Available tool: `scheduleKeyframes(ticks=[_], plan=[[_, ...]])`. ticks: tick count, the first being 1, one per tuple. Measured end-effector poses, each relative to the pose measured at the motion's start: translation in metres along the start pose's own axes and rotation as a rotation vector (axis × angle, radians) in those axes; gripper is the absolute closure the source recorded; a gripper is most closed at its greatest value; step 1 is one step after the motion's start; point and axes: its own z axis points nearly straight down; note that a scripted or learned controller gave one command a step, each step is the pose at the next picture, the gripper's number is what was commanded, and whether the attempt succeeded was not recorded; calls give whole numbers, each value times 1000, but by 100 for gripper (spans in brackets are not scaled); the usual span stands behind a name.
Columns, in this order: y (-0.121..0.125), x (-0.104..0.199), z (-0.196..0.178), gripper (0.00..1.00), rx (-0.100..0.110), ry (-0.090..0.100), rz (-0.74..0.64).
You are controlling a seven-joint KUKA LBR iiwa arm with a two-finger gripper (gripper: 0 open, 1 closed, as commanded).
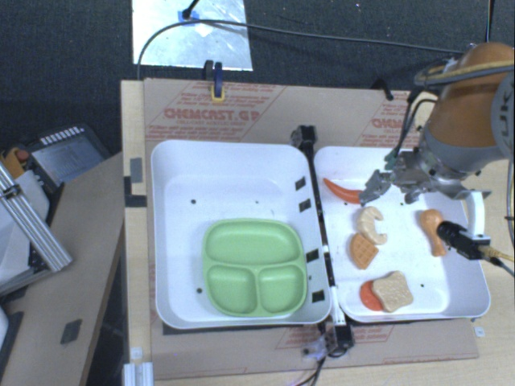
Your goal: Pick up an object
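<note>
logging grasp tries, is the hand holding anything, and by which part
Nothing shows as held. The hand hovers over the right bin, just beside the right end of the red pepper.

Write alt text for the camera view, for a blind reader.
The end effector hangs over the right bin, beside a red pepper, with a waffle and a bread slice nearby. The left bin holds a green divided plate.

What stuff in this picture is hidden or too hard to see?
Camera view, the red slice: mostly hidden under the bread slice.
Camera view, the red pepper: right end goes behind the gripper.
Camera view, the orange piece: too small to name.
Camera view, the right bin: far corner covered by the arm.
</note>
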Motion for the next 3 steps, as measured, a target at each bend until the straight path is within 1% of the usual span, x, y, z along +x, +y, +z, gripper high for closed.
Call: scheduleKeyframes(ticks=[1,2,3], plan=[[2,0,-5,0,-10,-1,-1],[1,1,58,0,-4,0,0],[3,0,100,0,-5,0,0]])
